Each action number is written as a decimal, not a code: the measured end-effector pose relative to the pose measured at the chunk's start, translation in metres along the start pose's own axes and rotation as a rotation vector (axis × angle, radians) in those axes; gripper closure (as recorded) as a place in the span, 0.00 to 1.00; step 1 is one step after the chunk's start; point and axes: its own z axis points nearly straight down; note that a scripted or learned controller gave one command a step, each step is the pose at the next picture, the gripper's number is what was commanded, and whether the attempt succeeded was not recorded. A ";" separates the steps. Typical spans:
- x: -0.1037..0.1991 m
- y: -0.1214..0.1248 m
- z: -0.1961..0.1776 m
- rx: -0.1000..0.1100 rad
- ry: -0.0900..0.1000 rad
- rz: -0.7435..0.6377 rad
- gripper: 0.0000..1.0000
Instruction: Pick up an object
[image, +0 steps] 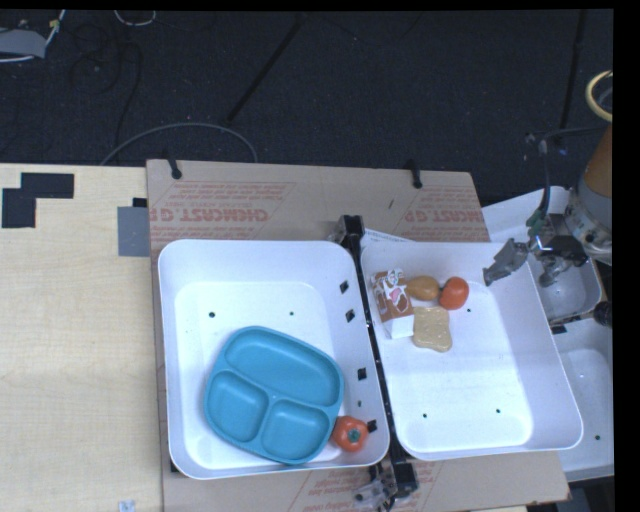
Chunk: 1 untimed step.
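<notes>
In the right bin (500, 400) several small food items cluster at its far left: a red-and-white packet (392, 295), a tan potato-shaped piece (423, 288), a red tomato (454, 293) and a beige bread slice (433, 329). The left bin (190, 270) holds a blue divided plate (272, 394) with a second red tomato (349, 433) beside its near right corner. My gripper (515, 258) hangs at the right bin's far right edge, to the right of the red tomato and apart from it, with nothing seen between its fingers.
The arm (590, 200) enters from the right, above the right bin's far corner. A black divider clip strip (365, 330) runs between the bins. Brown cardboard (300, 205) lies under both bins, with a light wooden bench (70, 340) to the left.
</notes>
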 end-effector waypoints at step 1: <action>0.000 0.002 -0.008 -0.013 -0.003 -0.003 0.00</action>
